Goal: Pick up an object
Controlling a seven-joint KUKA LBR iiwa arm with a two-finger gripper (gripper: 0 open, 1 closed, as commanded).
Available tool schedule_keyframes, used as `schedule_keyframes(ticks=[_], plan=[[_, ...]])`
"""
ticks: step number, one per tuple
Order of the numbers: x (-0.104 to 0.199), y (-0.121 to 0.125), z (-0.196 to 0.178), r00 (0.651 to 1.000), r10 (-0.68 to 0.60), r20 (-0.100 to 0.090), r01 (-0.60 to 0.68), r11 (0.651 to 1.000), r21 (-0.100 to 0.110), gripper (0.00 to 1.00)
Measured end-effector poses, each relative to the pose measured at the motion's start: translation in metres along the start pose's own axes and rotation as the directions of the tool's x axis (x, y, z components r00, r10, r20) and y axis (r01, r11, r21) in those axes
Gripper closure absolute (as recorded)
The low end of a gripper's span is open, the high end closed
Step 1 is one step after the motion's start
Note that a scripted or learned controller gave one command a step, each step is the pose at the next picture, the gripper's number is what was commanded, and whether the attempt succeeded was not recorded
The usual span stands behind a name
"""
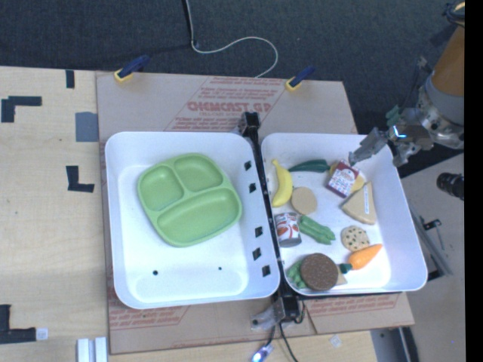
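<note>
The hand (375, 148) hovers over the right bin's (404, 225) upper right corner, near the red carton (342, 179); I cannot tell its state. Best to centre over the carton, clear of the cheese wedge (361, 204) touching it, before descending.

Below me I count two white bins (121, 225). The nine o'clock bin holds one green divided plate (189, 198). The three o'clock bin holds one banana (282, 185), one carrot (365, 256), one cookie (354, 237), one burger (319, 271), one can (287, 229) and one cheese wedge (361, 204).
</note>
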State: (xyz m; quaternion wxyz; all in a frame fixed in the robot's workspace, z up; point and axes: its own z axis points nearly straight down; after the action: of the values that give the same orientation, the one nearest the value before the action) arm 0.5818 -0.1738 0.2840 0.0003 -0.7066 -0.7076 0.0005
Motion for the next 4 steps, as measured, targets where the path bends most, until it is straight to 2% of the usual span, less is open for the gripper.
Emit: schedule_keyframes(ticks=[1, 2, 4], plan=[[0.052, -0.038, -0.111, 1.000, -0.005, 0.000, 0.005, 1.000, -0.009, 0.00], [0.050, -0.037, -0.115, 1.000, -0.002, 0.001, 0.002, 1.000, -0.001, 1.00], [0.051, -0.036, -0.134, 1.000, -0.004, 0.001, 0.004, 1.000, 0.000, 1.00]])
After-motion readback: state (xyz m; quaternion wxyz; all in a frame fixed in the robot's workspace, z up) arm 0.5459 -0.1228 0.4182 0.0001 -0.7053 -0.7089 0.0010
